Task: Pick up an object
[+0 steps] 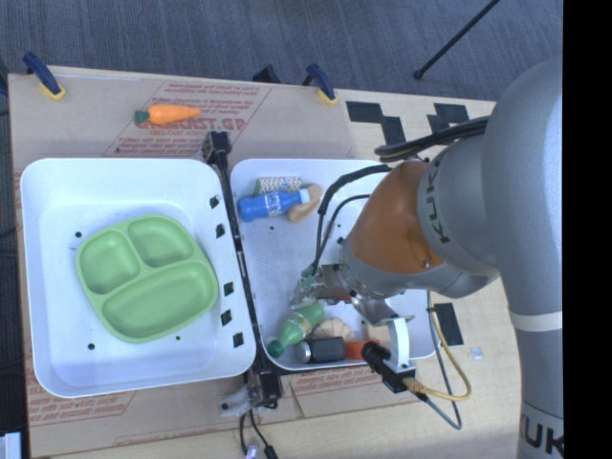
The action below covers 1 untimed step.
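Bench: brown cardboard sheet (287,113) covers the top, held at the far edge by blue clamps (43,75); dark grey ribbed floor beyond it, with a thin black rod crossing the upper right.
Bins: left bin (48,218) and right bin (277,175) sit side by side, joined by a black clip strip (234,256).
Left bin contents: green divided plate (148,275), three compartments, lying flat near the middle.
Outside bins: toy carrot (167,115) on the cardboard behind the left bin.
Right bin, far end: blue bottle (273,205) on its side with a white label; a tan piece touches its cap end.
Right bin, near end: green bottle (298,325) lying tilted, a dark cylinder (320,350) just beside it, a pale lump between them and the arm.
Writing: red print on the cardboard, too small to read; "KU" on the arm at lower right, cut off by the frame.
Arm: grey body with orange band (392,228) hangs over the right bin's near half.
Gripper: (320,290) low, just above the green bottle; fingers hidden under the wrist, so open or closed cannot be told.
Hidden: the right bin's right side lies beneath the arm.
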{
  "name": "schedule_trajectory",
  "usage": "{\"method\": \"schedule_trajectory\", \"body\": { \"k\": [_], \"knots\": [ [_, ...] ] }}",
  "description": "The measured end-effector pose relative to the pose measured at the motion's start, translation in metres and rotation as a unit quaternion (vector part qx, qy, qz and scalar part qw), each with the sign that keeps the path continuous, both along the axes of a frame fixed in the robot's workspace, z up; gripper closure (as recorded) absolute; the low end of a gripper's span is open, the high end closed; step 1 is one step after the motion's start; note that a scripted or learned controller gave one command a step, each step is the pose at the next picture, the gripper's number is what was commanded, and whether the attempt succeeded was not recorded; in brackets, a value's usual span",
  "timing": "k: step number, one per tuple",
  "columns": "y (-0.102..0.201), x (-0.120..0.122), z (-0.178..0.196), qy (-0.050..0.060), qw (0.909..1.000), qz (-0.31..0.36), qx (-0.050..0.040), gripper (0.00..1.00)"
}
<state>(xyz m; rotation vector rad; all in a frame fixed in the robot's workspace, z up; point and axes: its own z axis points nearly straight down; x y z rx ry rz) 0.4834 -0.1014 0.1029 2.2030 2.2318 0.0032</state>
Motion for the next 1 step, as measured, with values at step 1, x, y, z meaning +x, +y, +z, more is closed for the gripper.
{"method": "schedule_trajectory", "body": {
  "k": [1],
  "knots": [
    [0.0512,-0.0069,0.0988,0.004,1.0,-0.003,0.0019,1.0]
  ]
}}
